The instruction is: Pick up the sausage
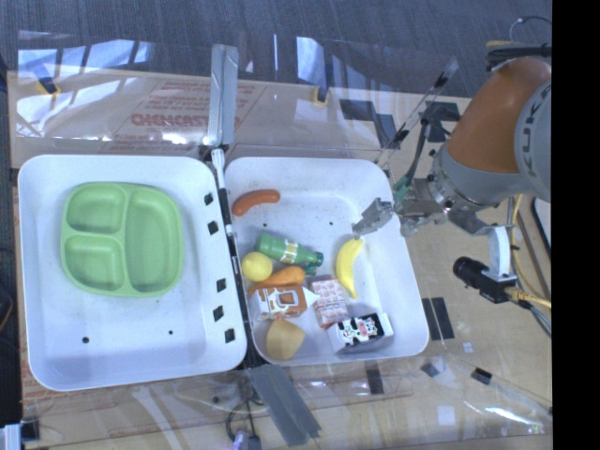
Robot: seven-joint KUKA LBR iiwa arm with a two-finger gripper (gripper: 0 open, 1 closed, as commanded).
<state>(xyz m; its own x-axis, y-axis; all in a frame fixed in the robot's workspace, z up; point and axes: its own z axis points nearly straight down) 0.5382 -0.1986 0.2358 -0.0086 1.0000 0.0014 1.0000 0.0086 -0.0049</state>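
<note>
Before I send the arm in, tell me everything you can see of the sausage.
The sausage is a short, smooth, orange-brown link with rounded ends, plastic-looking like toy food. It lies flat on the floor of the right bin, near the far-left corner, long axis roughly left to right. Nothing touches it; the green bottle lies apart, nearer the camera. The gripper is well to its right.

Green divided plate (122, 238) in left bin (56, 354), banana (349, 265), lemon (257, 266), green bottle (287, 249), carrot (286, 277) in right bin (398, 251)

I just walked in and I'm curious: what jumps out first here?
The bright green divided plate sits in the left white bin. The right white bin holds toy food, with the orange-brown sausage at its far left corner. The gripper is above the yellow banana.
</note>
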